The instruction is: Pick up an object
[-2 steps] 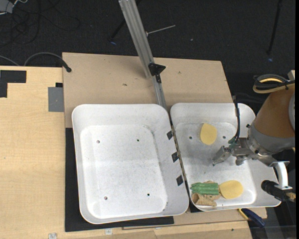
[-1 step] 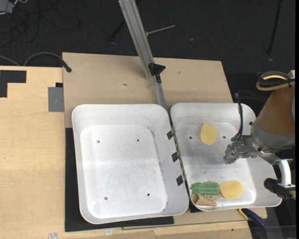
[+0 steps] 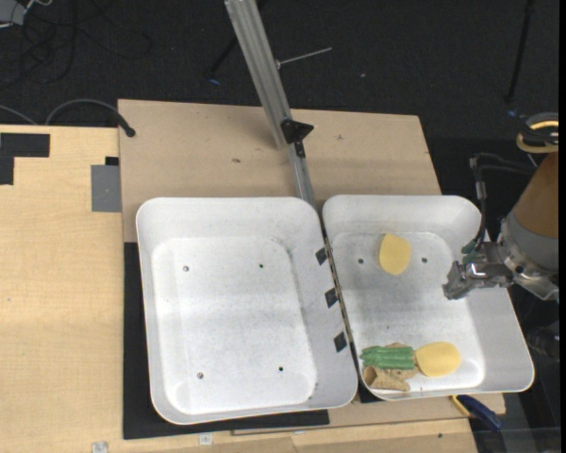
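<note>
Nothing is picked up yet. The gripper (image 3: 456,283) hangs at three o'clock over the right bin (image 3: 457,217); I cannot tell how it is set. Candidates lie apart from it: a yellow disc (image 3: 394,253) toward twelve, and a yellow lump (image 3: 439,358), green toy (image 3: 389,356) and tan piece (image 3: 389,378) at six. The bins sit on a plywood board (image 3: 208,154) above dark floor (image 3: 123,36).

A light wooden bench (image 3: 47,281) stands over dark floor (image 3: 406,55) strewn with cables (image 3: 19,3); an aluminium rail (image 3: 264,78) slants upward.
</note>
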